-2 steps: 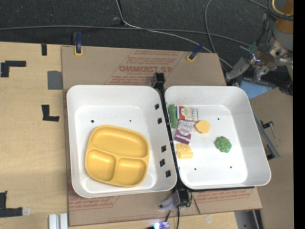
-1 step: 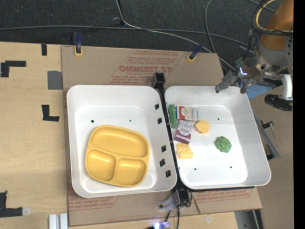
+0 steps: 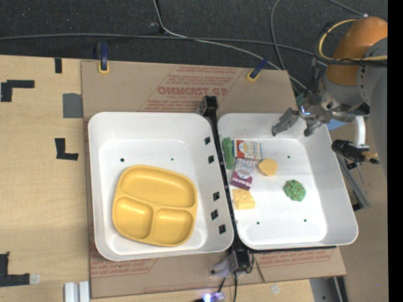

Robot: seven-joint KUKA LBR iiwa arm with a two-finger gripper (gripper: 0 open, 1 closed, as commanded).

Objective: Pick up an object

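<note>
My gripper (image 3: 296, 126) hangs over the far right corner of the right bin (image 3: 327, 231), its two grey fingers spread apart with nothing between them. In the right bin lie a green broccoli piece (image 3: 294, 190), a small yellow round piece (image 3: 268, 167), a yellow cheese wedge (image 3: 244, 199), a purple packet (image 3: 241, 177), a white and red card (image 3: 248, 150) and a green stick (image 3: 227, 152) along the left wall. All of these sit below and to the left of the gripper.
The left bin (image 3: 101, 143) holds a yellow divided plate (image 3: 154, 204). A black divider (image 3: 216, 162) with clips runs between the bins. Cables cross the dark area behind. A cardboard sheet (image 3: 189, 87) lies under both bins.
</note>
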